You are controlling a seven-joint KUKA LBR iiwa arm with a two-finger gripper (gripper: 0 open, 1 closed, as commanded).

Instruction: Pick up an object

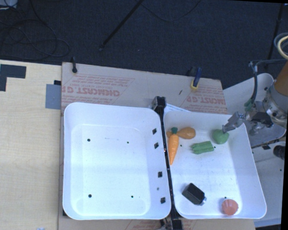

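White plastic forms both shallow bins set side by side on the worktop. The right bin is seen to contain a toy carrot by the central divider, an orange-yellow rounded piece just beside the carrot's top, a long green piece near the middle, a round green object toward the far right corner, a black block and a pinkish ball along the near edge. The left bin is shown beside it. The gripper is held at the right bin's far right edge, just above the round green object; whether it is released or clenched cannot be told, and no grasp is visible.
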